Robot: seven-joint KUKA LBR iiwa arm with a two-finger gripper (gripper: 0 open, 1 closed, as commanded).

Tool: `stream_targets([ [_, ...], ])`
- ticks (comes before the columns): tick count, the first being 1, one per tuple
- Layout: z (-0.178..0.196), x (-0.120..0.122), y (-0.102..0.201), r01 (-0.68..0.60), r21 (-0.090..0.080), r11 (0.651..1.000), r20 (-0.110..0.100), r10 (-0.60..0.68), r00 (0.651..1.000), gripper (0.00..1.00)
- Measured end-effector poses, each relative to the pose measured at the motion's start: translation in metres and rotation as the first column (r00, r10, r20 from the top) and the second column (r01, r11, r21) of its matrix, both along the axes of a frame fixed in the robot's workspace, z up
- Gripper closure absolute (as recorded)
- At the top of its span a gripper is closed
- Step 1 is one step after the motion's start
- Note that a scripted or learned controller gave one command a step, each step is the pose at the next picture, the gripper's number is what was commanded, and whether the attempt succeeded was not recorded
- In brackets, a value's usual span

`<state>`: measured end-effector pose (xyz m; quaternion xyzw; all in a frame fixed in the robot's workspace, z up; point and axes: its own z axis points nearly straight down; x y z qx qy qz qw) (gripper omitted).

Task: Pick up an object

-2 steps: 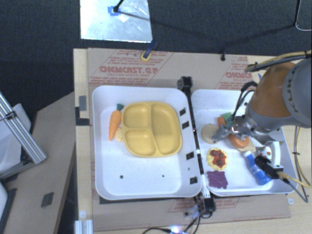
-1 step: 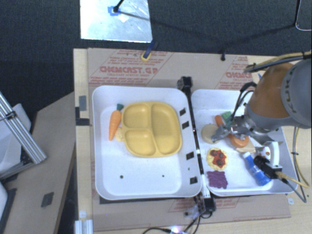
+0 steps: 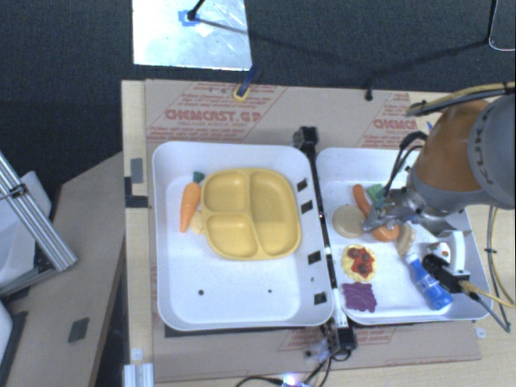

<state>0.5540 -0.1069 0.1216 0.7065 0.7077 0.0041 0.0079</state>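
Dark carpet is surrounding a bench topped with printed cardboard, and two shallow white bins are sitting side by side on it. Taking the right bin (image 3: pixel 387 158) as the landmark: the gripper (image 3: pixel 380 222) is hanging low over the bin's middle, its tip crowding a cluster of toy food, and whether its fingers are apart or together I cannot tell — the wrist is hiding them.

Working outward, an orange piece (image 3: pixel 387 233) is lying right at the tip, touching or nearly so. A toy sausage (image 3: pixel 360 197) is lying just beyond, toward the bin's left wall, its long axis running roughly front to back, with a beige disc (image 3: pixel 348 221) beside it. Nearer the front rim are sitting a toy pizza (image 3: pixel 359 261), a purple piece (image 3: pixel 359 297) and a blue bottle (image 3: pixel 426 282).

Judging by position, the orange piece is the likeliest target — almost straight beneath the gripper, so little sideways travel seems needed.

Beyond the left wall, a yellow divided plate (image 3: pixel 246 214) and a toy carrot (image 3: pixel 189 205) are resting in the left bin (image 3: pixel 177 297).
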Motion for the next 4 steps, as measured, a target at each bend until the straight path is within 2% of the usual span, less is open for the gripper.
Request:
stream_targets([
  [1,0.053,0.006,-0.01,-0.001,0.004,1.0,-0.011,0.001,1.0,1.0],
  [2,0.106,0.007,-0.01,-0.002,0.004,1.0,-0.01,0.002,1.0,1.0],
  [4,0.117,0.024,0.085,-0.008,0.006,1.0,-0.013,0.008,1.0,1.0],
])
